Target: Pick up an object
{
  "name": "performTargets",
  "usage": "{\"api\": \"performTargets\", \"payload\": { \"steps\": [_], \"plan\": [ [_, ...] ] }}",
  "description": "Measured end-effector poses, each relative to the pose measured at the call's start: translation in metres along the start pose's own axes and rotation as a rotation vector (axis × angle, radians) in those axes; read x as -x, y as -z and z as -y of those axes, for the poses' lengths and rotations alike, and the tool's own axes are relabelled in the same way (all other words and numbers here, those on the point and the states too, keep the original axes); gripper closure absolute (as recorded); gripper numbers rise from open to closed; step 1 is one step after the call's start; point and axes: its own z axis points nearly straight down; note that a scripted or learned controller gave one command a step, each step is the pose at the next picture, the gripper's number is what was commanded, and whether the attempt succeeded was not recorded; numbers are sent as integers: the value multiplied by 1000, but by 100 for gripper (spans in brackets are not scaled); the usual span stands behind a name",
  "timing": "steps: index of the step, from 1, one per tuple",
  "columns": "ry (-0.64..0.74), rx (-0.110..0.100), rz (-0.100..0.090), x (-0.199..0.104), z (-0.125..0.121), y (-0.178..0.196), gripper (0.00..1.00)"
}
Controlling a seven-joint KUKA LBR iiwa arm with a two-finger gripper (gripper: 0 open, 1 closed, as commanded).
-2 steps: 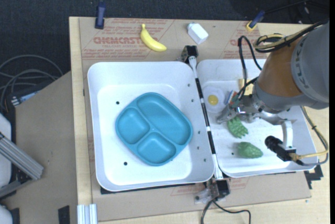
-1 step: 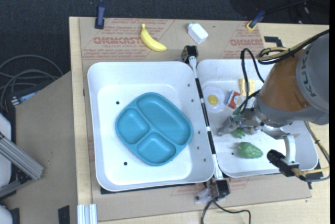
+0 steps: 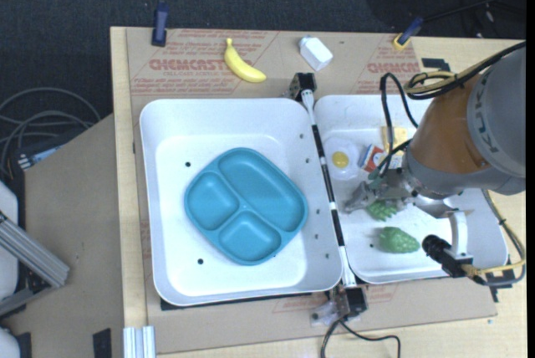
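Lying at far left of the bench (image 3: pixel 125 181), off its edge: coiled grey cables (image 3: pixel 42 126) on the dark floor. Sitting in the left bin (image 3: pixel 159 147): a blue divided tray (image 3: pixel 244 204) with three compartments, lying flat and turned at an angle near the bin's middle. Resting on the cardboard behind the left bin: a yellow banana (image 3: pixel 241 63), with a dark blue clamp (image 3: pixel 160 24) further left at the board's back edge. Lying just right of the banana, behind the seam between the bins: a small white block (image 3: pixel 316 53). Sitting in the right bin (image 3: pixel 493 252), close to its left wall: a small yellow round piece (image 3: pixel 340 158), with a red, white and blue item (image 3: pixel 371 155) just beside it to the right. Lying nearer the front of the right bin: a green lumpy object (image 3: pixel 397 241), apart from the fingers. Reaching in over the right bin from the right: the grey arm (image 3: pixel 489 126) with its orange band, gripper (image 3: pixel 374 196) hanging low just right of the bin's left wall, touching or nearly touching a second green piece (image 3: pixel 384 210). Not showing clearly: whether the fingers are spread or pressed together, or whether anything is pinched.
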Motion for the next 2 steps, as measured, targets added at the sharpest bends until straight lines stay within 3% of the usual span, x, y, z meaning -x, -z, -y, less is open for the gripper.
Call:
{"api": "performTargets", "payload": {
  "steps": [1, 2],
  "plan": [
    [-1, 1, 1, 0, 0, 10, 100],
    [1, 0, -2, -77, -28, 101, 100]
  ]
}}
